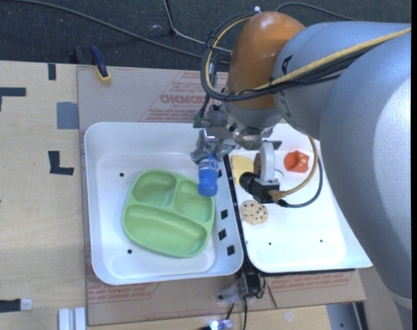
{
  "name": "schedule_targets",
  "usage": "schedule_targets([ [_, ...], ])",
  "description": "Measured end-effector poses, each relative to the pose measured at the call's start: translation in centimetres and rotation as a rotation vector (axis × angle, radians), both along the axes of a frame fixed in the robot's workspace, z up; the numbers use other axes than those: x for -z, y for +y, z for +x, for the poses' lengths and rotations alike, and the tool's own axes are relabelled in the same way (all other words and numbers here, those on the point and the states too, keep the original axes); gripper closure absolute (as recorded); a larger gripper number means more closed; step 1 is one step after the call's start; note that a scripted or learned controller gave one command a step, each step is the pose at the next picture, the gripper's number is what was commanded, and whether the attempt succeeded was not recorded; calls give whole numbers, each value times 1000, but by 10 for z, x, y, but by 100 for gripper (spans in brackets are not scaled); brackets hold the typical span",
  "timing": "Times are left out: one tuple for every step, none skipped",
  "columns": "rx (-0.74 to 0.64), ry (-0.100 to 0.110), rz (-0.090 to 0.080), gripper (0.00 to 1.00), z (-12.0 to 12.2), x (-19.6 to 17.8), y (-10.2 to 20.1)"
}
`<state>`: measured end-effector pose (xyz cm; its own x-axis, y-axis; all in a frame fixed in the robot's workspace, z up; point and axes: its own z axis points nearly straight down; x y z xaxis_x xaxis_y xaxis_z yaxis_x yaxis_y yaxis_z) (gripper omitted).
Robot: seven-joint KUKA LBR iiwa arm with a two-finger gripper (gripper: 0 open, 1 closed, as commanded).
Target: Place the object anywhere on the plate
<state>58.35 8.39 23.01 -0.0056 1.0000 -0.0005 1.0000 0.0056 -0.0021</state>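
**Blue piece over the plate's edge, release still to come**

The gripper (209, 158) hangs above the left bin (102, 184), at the upper right corner of the green plate (168, 213). A small blue object (207, 179) sits right under it, upright, and appears to be pinched between the fingers; its lower end overlaps the plate's right rim. Whether it already touches the plate or is just above it cannot be told from this angle.

The carry looks largely done: the object is at the plate, not in the right bin (311, 243). What is left is to set it down and let go. Its spot is near the rim, so a small shift toward the plate's middle would make the drop safer; released here, it might tip off the edge into the bin.

In the right bin lie a cookie (253, 212), an orange piece (297, 161) and a pale yellow item (242, 164), well apart from the plate.
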Motion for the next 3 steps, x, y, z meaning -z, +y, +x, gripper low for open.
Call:
schedule_targets([
  [-2, 0, 1, 100, 16, 11, 58],
  [-1, -1, 1, 100, 37, 17, 111],
  [3, 0, -1, 0, 37, 17, 108],
])
